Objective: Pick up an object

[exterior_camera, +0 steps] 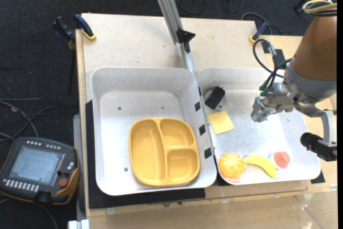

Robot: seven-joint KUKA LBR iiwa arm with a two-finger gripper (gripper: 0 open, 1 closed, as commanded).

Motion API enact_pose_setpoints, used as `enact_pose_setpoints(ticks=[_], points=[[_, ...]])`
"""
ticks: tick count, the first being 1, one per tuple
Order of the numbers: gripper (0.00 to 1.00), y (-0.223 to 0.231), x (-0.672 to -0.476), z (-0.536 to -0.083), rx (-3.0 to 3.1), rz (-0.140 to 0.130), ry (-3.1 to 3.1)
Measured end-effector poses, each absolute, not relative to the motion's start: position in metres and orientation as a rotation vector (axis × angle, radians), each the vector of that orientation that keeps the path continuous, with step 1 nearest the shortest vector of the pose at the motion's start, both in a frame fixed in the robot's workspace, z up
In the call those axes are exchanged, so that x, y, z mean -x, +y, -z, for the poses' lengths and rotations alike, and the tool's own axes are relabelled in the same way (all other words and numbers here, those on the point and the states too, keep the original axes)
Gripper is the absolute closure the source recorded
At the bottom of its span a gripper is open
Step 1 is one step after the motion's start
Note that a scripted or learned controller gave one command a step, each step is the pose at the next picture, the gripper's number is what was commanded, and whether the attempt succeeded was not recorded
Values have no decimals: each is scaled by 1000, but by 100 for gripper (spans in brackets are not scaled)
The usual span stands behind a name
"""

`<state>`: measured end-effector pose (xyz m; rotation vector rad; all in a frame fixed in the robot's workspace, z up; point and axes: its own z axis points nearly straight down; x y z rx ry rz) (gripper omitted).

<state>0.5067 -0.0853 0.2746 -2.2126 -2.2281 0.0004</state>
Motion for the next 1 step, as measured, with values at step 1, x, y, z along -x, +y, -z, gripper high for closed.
enact_pose_setpoints(ticks=[1], points=[[100,-40,-506,-258,2212,-1,-2228]])
